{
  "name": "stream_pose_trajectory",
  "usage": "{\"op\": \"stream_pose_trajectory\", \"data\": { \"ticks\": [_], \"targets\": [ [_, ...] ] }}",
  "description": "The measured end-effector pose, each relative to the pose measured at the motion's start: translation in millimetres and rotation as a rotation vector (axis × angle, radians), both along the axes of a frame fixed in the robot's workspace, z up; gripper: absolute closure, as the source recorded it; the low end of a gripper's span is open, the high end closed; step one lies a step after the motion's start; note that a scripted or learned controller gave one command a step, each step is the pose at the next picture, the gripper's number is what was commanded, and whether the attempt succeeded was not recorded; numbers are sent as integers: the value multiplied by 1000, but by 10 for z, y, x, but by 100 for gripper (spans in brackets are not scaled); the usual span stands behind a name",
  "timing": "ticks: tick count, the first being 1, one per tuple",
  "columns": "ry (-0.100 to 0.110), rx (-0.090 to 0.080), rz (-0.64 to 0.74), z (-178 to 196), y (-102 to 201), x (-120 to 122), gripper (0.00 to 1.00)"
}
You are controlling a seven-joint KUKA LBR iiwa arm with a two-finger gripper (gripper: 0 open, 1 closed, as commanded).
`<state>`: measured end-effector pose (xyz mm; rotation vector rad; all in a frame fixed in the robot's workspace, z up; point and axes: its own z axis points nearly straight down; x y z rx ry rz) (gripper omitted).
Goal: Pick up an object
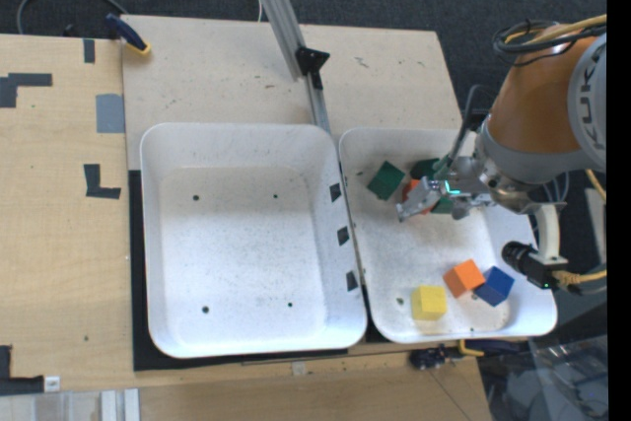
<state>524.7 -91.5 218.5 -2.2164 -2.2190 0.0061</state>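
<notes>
My gripper (419, 200) hangs low over the upper part of the right bin (394, 246), reaching in from the right. A dark green block (386, 180) lies just to its left, very close to the tip. Another green piece (454, 204) and a small orange-red bit (424, 188) show right at the gripper body, partly hidden by it. Whether anything is gripped is unclear. Lower in the same bin lie a yellow block (429, 302), an orange block (462, 277) and a blue block (496, 286).
The left bin (158, 212) stands beside the right one, sharing a raised wall in the middle. A slanted metal pole (281, 5) runs from the top down to the bins' junction. Cables hang by the arm at the right edge.
</notes>
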Motion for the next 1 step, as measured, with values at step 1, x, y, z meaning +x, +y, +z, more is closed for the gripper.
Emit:
{"op": "stream_pose_trajectory", "data": {
  "ticks": [1],
  "targets": [
    [-5, -1, 1, 23, -3, 9, 0]
  ]
}}
